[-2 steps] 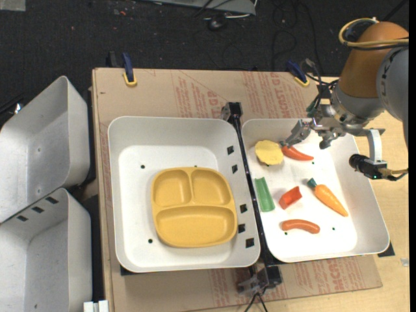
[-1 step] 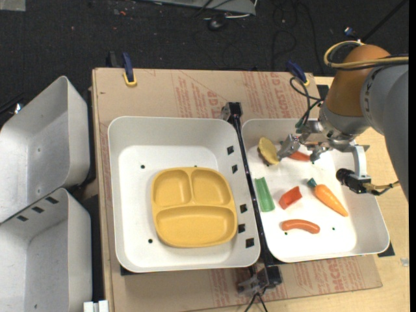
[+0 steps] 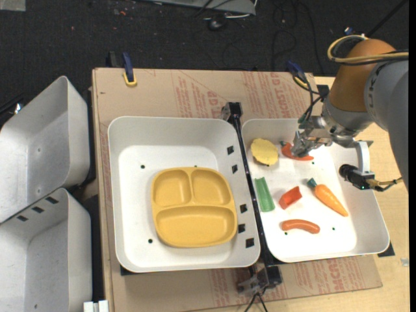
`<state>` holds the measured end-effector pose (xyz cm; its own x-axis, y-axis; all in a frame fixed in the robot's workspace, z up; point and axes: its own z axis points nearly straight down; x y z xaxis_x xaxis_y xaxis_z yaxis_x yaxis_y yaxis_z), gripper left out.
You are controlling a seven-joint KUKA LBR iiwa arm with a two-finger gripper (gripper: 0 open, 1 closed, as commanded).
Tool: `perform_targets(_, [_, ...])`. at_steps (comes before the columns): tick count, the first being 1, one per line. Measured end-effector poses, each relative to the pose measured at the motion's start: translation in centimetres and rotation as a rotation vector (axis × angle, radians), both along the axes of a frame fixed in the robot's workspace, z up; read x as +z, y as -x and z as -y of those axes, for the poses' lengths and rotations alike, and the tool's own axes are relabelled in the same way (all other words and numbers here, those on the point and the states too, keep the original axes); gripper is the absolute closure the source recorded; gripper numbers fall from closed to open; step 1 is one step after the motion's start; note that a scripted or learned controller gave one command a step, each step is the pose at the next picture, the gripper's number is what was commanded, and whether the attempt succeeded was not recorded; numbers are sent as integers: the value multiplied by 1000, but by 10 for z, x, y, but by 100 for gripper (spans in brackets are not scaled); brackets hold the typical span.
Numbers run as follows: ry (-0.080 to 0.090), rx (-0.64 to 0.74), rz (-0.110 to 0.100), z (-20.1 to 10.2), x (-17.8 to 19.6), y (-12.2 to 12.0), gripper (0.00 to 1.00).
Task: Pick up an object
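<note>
Tomato slice [image 3: 290, 151], red, lies in the right bin [image 3: 370, 236] near its far wall, directly under the hand [image 3: 303, 145]. Hand comes in from the right and sits down on the slice's right edge; can't tell if its fingers are apart or together, and nothing shows as held. Slice is flat and roundish, no real long axis, so my guess is the grasp turns on dropping straight down rather than on wrist angle.

Largest to smallest: surface [image 3: 169, 93] is brown board, carrying both bins. Left bin [image 3: 127, 174] holds a yellow tray [image 3: 194, 207] with compartments. Right bin also holds a carrot [image 3: 328, 198], green stick [image 3: 263, 194], yellow chip [image 3: 264, 151] just left of the slice, sausage [image 3: 300, 225], red pepper [image 3: 290, 197].

Room: dark floor [image 3: 65, 31], cables, white tubs [image 3: 39, 174] at left.
</note>
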<state>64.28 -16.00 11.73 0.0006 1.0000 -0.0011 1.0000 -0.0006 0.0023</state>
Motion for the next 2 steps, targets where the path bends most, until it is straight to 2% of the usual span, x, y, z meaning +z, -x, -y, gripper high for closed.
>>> perform_targets(1, [0, -1, 3, 1, 61, 5, 100])
perform_targets(2, [1, 2, 3, 2, 107, 4, 100])
